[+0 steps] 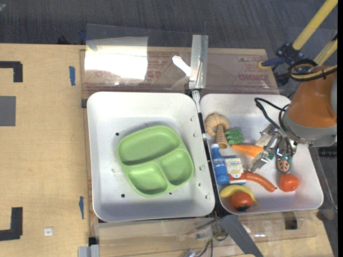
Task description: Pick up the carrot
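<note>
Left bin (102,111): green divided plate (155,159) only. Right bin (313,197), along the left wall: wicker toy (216,123), blue bottle (218,162), apple on a banana (240,197). Carrot (247,150) mid-bin, green top toward the left wall, tip just under the gripper (273,150). Jaws apparently open, nothing between them. Risk, likely: closing on the narrow tip and slipping off, or nudging the orange pepper (260,181) and tomato (289,182) nearby.

Faint reddish print runs across the clear panel (161,71) behind the bins, too blurred to read.
</note>
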You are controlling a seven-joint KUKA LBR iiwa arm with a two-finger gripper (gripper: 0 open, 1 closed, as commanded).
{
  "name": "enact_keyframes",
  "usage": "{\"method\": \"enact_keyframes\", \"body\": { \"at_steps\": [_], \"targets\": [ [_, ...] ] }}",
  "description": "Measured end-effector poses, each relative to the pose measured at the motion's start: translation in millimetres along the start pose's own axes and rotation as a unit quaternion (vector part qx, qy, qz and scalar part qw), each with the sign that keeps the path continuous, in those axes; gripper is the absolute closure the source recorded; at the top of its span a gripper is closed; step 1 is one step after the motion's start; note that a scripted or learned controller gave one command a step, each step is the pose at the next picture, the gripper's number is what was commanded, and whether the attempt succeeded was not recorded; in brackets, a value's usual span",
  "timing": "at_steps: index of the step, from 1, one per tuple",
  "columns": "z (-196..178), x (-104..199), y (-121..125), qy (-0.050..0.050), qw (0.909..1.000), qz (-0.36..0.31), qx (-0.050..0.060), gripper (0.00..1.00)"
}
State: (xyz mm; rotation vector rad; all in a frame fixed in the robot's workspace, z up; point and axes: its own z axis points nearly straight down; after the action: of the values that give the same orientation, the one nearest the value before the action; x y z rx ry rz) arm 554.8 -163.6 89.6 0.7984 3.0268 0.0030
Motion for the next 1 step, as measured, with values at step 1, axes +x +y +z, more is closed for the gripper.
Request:
{"method": "enact_keyframes", "body": {
  "at_steps": [1],
  "targets": [
    [-0.8, 17.5, 49.5, -0.001, 0.9985, 0.055, 0.003, 0.00]
  ]
}}
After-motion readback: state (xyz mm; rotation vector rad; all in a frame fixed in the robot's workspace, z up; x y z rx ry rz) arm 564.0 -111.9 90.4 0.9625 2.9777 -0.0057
